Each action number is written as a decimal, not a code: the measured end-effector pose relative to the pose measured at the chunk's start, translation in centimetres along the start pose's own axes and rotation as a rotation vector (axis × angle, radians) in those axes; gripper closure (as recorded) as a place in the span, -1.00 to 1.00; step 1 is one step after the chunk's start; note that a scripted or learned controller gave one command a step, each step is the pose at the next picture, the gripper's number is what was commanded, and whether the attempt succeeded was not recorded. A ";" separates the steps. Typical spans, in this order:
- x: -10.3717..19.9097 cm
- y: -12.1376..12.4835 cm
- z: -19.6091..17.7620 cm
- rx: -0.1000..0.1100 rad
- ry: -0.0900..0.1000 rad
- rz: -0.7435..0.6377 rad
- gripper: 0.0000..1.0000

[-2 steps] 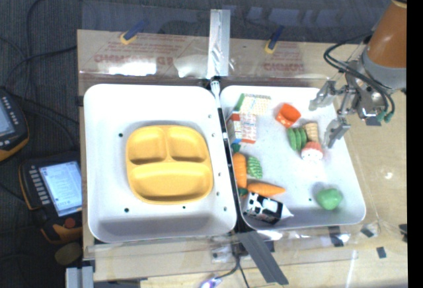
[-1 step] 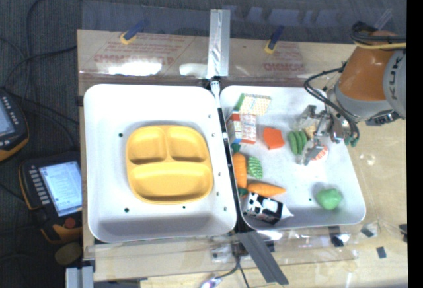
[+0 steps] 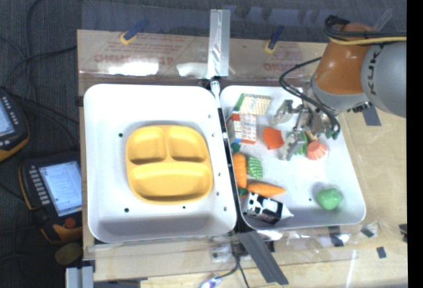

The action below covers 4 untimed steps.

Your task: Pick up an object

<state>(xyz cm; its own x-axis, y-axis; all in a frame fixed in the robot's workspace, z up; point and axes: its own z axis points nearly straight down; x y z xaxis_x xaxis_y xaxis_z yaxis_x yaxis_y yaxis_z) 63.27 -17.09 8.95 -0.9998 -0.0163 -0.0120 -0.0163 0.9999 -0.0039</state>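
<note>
- Tool [image 3: 295,140] hangs low in the right bin [image 3: 350,178], between an orange block [image 3: 273,138] and a pink cupcake [image 3: 317,150]; grip state unclear.
- Yellow tray [image 3: 169,162] sits in the left bin [image 3: 106,115].

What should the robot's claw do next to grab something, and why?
Probably lower a little. The claw hangs over the right bin, between the orange block and a small red-and-green toy, and nothing shows between its fingers yet.
</note>
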 end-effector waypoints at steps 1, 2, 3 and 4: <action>-0.2 0.0 -1.2 0.005 -0.005 -0.002 1.00; -3.9 2.2 -13.2 -0.001 0.005 -0.018 1.00; -4.0 2.2 -14.1 0.002 0.003 -0.018 1.00; -3.0 4.0 -0.7 0.000 0.006 -0.081 1.00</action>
<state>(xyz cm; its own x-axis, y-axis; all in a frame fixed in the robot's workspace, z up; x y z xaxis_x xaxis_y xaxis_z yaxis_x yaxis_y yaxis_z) 66.20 -13.06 9.68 -0.9952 -0.0974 -0.0060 -0.0974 0.9952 -0.0042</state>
